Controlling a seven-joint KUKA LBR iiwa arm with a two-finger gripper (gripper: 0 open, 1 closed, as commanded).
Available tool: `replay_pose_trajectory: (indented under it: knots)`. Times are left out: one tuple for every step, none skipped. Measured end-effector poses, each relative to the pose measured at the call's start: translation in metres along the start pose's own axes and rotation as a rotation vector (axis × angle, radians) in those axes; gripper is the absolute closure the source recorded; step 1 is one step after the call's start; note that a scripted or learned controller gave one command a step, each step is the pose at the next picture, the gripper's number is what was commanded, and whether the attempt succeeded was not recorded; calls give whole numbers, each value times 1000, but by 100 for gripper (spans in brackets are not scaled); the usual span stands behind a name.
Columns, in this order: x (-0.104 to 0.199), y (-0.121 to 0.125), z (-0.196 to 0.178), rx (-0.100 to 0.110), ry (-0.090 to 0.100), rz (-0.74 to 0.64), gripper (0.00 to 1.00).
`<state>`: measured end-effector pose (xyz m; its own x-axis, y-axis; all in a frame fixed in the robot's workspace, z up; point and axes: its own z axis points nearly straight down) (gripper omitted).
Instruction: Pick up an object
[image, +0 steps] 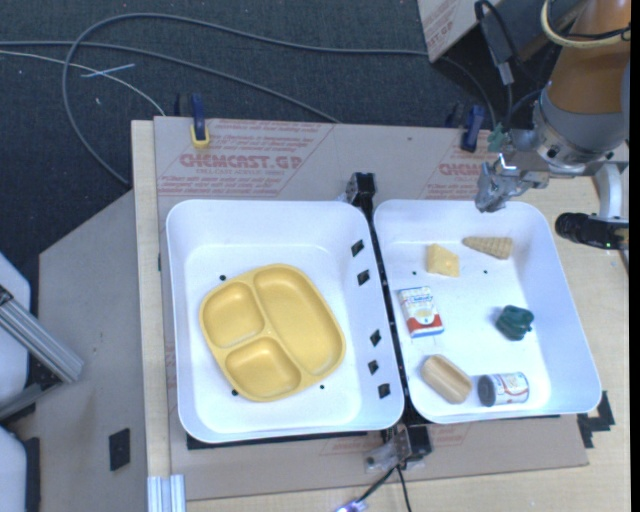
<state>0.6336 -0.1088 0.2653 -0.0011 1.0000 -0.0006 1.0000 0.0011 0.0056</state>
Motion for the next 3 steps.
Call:
replay_pose_trajectory:
  knots:
    - [48, -9, -2, 8, 2, -1, 100]
    - [98, -10, 12, 9, 2, -2, 100]
    - [151, -29, 31, 10, 2, -2, 100]
